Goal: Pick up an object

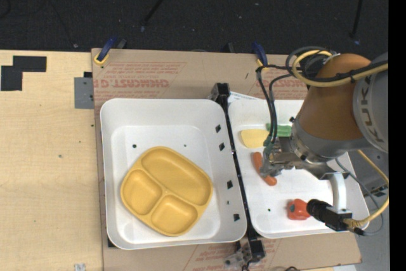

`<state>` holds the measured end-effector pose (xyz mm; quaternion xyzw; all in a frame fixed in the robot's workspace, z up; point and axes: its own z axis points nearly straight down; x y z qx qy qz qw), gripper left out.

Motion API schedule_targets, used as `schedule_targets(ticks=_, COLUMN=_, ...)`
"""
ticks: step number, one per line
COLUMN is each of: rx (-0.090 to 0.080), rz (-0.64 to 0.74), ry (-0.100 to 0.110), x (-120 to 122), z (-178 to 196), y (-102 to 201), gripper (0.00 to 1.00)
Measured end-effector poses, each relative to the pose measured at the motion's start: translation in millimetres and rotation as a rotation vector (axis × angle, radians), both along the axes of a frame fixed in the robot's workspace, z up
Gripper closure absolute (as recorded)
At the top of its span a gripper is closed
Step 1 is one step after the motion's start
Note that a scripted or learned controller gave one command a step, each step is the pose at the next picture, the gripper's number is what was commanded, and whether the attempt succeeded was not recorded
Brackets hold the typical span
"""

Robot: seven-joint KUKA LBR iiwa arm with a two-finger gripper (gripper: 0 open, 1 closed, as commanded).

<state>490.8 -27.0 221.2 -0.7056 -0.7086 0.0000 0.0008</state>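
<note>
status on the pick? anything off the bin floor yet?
Done: the arm has reached into the right bin, with the gripper low over the orange carrot-like piece. In hand: nothing that I can confirm; that piece looks to lie on the bin floor. Left: the grasp and the lift. The pale yellow piece, the red object and the yellow divided plate in the left bin look untouched.
</note>
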Motion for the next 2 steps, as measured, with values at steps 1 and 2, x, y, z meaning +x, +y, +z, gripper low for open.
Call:
schedule_targets(ticks=1, rx=-0.001, rz=-0.001, ry=0.000, x=4.4, z=-4.1, y=44.3, gripper=1.00)
schedule_targets(ticks=2, rx=-0.001, rz=0.000, ry=0.000, x=1.2, z=-7.2, y=104.0, gripper=1.00)
